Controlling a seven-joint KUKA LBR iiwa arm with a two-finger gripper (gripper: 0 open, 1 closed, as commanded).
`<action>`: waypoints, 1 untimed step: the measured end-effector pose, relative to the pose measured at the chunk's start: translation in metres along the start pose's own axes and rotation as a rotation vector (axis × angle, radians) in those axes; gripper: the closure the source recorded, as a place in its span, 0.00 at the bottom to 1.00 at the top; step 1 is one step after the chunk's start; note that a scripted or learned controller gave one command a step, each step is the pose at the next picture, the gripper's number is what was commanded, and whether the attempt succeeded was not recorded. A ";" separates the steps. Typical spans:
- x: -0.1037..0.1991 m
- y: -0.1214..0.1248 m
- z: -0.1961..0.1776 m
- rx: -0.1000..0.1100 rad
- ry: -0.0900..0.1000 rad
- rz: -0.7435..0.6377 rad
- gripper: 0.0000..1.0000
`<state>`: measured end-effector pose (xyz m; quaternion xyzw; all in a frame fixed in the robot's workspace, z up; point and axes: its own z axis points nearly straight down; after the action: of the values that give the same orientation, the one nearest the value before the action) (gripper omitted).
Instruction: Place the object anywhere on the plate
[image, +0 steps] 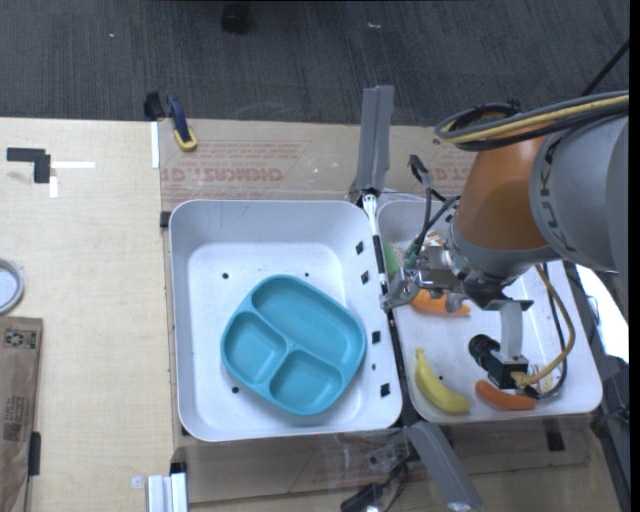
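Pale wooden bench (90, 230) below a strip of dark floor along the top of the frame; two shallow white bins sit side by side at centre. We note the left bin (200, 400) holds a blue divided plate (292, 345), lying flat and turned at a slant, towards the lower middle of that bin. The right bin (452, 335) holds the loose items: an orange piece (440, 304) near its left wall, a banana (440, 388) below that towards the bottom edge, and a red-orange piece (505, 399) at the lower right. All three lie well apart from the plate, with the bin walls between. The grey arm (590, 190) comes in from the right of the frame, its orange band (500, 205) over the upper part of the right bin, the wrist bent down and leftward. The gripper (412, 285) sits low at the right bin's left wall, just beside the orange piece. Seen from above, the wrist masks it: we cannot tell how far it is open, nor whether it has hold of anything. Upper left of the frame, a blue-and-yellow clamp (181, 121) rests on the bench.
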<state>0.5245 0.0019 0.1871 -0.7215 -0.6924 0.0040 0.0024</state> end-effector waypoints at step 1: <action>-0.001 0.001 -0.004 0.008 -0.003 0.001 1.00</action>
<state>0.5251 0.0010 0.1915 -0.7219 -0.6919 0.0076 0.0042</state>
